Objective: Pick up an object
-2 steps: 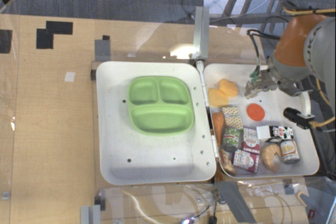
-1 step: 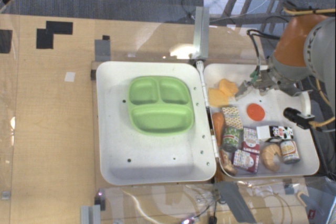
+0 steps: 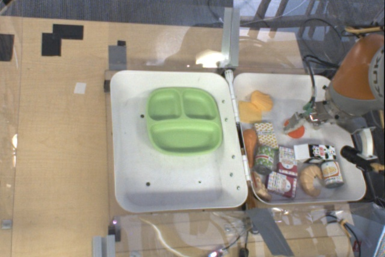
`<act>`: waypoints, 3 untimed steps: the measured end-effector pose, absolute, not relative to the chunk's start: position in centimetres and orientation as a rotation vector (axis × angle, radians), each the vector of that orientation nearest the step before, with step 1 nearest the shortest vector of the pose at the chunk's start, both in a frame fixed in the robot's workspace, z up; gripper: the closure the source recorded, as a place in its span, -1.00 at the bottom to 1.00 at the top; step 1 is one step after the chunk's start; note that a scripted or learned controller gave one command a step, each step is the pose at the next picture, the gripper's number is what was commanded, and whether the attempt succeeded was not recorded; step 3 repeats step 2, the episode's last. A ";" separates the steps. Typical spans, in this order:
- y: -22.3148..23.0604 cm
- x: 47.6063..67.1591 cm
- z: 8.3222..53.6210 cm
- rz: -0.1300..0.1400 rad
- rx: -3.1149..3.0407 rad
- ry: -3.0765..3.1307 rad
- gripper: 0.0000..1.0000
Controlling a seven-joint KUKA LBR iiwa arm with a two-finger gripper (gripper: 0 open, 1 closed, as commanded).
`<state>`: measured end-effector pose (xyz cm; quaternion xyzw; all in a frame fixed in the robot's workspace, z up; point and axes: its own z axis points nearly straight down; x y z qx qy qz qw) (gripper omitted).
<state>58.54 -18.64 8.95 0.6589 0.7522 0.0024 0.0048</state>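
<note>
The end effector (image 3: pixel 299 123) sits low in the right bin (image 3: pixel 355 192) over a small red object (image 3: pixel 296 131); its spread is unclear. Packets' labels (too small) cannot be read. A green divided plate (image 3: pixel 183 120) lies in the left bin (image 3: pixel 129 147).

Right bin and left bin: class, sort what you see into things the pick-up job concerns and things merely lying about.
Belonging to the job:
gripper, low in the right bin
red piece beside it
yellow lumps
carrot
packets
can
bread roll

Lying about:
green divided plate in the left bin
black markers on the bench
</note>
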 end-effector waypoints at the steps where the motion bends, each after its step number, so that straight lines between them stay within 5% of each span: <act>1: -18.5 58.8 10.2 0.015 2.056 2.355 1.00; 2: -14.3 65.6 21.5 0.007 2.181 2.250 1.00; 3: -14.3 65.6 21.5 0.007 2.181 2.250 1.00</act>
